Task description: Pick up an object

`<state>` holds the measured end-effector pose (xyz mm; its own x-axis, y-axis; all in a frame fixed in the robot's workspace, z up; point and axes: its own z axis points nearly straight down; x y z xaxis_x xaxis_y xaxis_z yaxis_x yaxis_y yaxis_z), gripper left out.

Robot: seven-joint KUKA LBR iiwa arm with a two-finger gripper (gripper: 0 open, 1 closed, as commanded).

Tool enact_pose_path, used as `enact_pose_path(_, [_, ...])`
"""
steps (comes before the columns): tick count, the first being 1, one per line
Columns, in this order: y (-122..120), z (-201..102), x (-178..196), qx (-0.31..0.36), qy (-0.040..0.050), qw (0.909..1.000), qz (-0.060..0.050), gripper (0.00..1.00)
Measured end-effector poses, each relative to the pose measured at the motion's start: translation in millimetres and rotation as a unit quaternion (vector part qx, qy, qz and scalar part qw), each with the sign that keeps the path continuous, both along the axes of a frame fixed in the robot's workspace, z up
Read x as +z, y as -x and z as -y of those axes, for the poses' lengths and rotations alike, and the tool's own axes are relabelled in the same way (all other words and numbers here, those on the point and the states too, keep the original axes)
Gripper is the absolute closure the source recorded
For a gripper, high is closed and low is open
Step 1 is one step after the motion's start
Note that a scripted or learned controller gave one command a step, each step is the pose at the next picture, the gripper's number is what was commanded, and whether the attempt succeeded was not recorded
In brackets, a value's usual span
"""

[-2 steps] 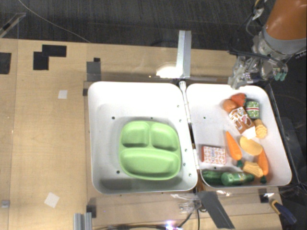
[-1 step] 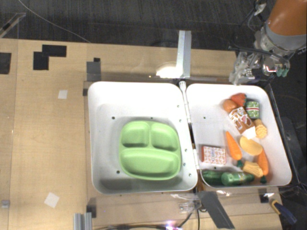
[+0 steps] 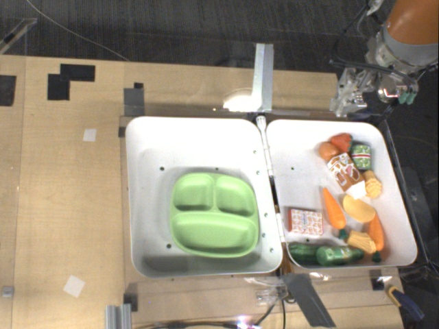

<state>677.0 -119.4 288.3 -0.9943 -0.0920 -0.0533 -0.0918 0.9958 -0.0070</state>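
Note:
My gripper (image 3: 350, 107) hangs above the bench just past the far edge of the right bin (image 3: 295, 149), near that bin's back right corner. It is open, and nothing sits between its fingers. The right bin holds several toy foods. A red tomato (image 3: 341, 142), a green can (image 3: 361, 156) and a brown-and-white packet (image 3: 346, 172) lie closest to the gripper. Further forward are an orange carrot (image 3: 334, 208), a yellow slice (image 3: 359, 210), a small patterned box (image 3: 305, 221) and a green bottle (image 3: 326, 255) along the front wall.
The left bin (image 3: 147, 156) carries a green sectioned plate (image 3: 215, 214). A metal post (image 3: 263, 77) rises behind the seam between the bins. Cables and the arm's orange band (image 3: 411, 9) fill the top right corner.

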Motion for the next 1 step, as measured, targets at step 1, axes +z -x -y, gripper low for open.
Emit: enact_pose_path(1, [-2.3, -0.8, 14.3, 0.001, 0.0003, 1.0, 0.006, 1.0])
